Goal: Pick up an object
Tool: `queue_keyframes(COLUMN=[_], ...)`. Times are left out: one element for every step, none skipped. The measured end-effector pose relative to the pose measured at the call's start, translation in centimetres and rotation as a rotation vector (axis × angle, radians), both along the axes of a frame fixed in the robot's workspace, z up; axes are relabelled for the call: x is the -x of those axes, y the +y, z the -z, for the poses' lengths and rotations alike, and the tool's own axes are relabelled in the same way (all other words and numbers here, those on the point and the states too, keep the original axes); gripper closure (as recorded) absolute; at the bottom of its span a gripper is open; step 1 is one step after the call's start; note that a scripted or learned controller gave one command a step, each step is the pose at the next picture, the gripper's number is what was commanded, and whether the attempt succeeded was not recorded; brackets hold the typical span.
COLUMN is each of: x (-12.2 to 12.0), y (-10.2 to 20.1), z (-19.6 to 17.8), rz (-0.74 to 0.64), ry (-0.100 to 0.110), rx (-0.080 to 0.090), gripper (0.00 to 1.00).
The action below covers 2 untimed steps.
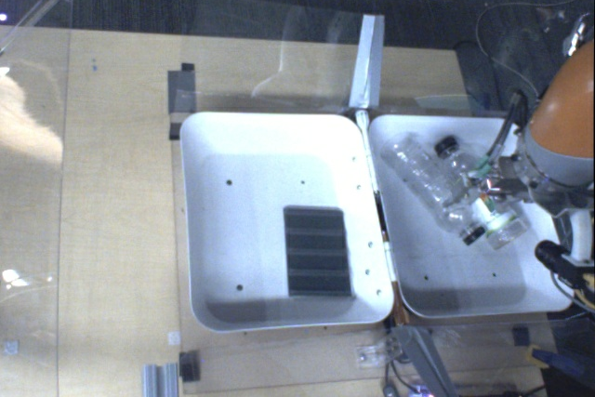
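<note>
You can see the arm (567, 121) reaching over the right edge of the right bin (437, 288), and its gripper (491, 200) is low among a clear plastic bottle (429, 172) that lies across the middle of this bin, its black cap (447, 145) toward the far edge. Whether the gripper is spread or pinching something, I cannot tell. In the left bin (214, 200), a dark ribbed block (317, 250) lies flat near the near edge, well apart from the gripper.

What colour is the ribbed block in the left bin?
Black, or very dark grey: the block, in the camera view.
</note>
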<state>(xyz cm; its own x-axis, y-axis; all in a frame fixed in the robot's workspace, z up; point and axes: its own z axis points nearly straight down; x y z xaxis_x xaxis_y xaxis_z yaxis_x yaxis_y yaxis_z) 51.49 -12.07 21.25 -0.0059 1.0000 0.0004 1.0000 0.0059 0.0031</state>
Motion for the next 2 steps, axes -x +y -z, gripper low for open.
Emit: queue_keyframes(x=[2.0,2.2], y=[-0.4,-3.6], z=[3.8,-0.8], rz=[0.001,-0.065], ry=[-0.002,-0.004], rx=[0.001,0.002], gripper=[0.00,0.00])
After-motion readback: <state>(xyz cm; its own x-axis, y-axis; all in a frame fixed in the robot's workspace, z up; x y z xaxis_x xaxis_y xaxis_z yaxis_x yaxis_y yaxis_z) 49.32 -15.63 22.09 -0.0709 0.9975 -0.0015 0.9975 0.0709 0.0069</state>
